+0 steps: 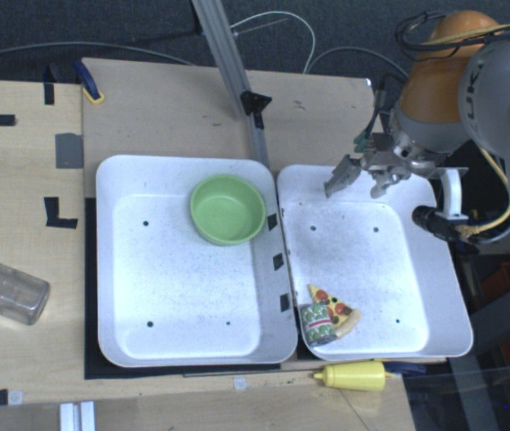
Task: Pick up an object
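Hovering over the right bin's far edge, gripper is showing fingers spread, holding nothing. Pizza slice toy is lying at the near left corner, well apart; descending squarely, avoiding the wall.

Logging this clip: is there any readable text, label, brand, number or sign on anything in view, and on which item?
None can be read.
Small packet in the right bin, beside a pizza slice toy: printed pattern, too small and blurred to read.
Yellow bottle on the bench in front of that bin: no label visible.
Green bowl in the left bin: plain.
Clear plastic container on the left: no markings legible.
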`<state>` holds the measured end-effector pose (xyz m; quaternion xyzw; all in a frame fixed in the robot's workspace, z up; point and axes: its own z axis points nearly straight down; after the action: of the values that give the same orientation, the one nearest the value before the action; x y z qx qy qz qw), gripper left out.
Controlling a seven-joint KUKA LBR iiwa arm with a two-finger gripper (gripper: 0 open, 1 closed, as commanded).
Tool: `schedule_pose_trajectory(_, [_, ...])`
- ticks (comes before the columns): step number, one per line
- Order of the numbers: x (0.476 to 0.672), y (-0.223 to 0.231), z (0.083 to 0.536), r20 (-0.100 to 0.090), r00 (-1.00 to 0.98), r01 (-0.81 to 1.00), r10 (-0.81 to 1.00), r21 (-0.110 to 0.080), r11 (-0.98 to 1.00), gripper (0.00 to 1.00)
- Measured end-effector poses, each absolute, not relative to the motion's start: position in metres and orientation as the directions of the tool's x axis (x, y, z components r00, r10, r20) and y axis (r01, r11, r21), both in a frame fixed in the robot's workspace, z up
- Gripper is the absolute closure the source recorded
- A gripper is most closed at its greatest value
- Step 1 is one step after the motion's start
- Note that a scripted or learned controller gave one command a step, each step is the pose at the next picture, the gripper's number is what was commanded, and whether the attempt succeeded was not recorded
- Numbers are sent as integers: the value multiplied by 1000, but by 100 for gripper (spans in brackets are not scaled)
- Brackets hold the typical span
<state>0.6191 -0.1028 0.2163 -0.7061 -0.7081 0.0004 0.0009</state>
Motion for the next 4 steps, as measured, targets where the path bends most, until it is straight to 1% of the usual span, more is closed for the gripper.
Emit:
schedule_pose_trajectory(1, [619,-103,216,1,-3,1000,1000,-2,3,0])
schedule_pose_trajectory(2, [624,-98,154,0,-3,1000,1000,-7,3,0])
schedule_pose_trajectory(3, [626,-101,109,-1,-2,1000,1000,-6,2,0])
schedule_pose_trajectory(4, [626,-100,89,-2,-2,1000,1000,0,2,0])
